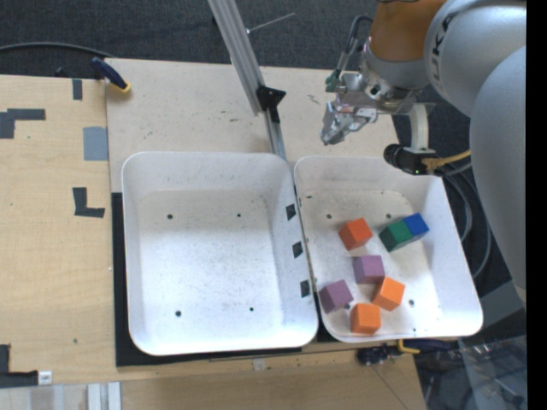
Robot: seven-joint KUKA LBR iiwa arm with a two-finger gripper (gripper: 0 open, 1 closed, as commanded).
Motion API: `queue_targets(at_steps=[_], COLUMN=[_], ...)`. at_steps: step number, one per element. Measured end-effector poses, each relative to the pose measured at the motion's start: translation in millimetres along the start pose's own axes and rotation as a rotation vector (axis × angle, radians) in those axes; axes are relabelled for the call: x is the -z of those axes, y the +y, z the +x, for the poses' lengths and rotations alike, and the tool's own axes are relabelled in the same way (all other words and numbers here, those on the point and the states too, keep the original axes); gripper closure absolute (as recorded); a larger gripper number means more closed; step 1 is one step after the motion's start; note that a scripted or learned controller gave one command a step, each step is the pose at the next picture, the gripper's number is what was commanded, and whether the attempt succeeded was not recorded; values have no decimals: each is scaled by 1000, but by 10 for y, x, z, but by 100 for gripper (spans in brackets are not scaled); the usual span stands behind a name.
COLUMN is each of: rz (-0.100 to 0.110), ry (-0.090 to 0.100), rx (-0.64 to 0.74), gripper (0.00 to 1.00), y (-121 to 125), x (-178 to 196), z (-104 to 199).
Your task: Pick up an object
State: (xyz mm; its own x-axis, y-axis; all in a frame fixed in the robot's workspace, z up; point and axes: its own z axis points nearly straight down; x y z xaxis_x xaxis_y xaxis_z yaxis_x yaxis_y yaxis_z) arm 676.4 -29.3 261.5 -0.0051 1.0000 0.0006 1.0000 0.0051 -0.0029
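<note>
Camera view: I see the claw (pixel 340 132) hanging over the bench just past the far rim of the right bin (pixel 451 254); can't tell its state. Blocks lie in that bin, all nearer me; the orange block (pixel 355 233) is closest, almost straight toward the camera from the claw

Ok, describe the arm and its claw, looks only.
The arm is bulky, rounded and light grey, with an orange band above the wrist and dark lettering on its shell. Thin cables run to a small metallic claw. A black fitting with yellow cable sits beside it.
</note>
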Motion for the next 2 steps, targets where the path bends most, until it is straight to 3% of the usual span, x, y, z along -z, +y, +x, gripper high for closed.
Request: queue_targets(at_steps=[2], rz=[1], ry=[1], rx=[1], gripper=[100], y=[-116], x=[-183], z=[1104])
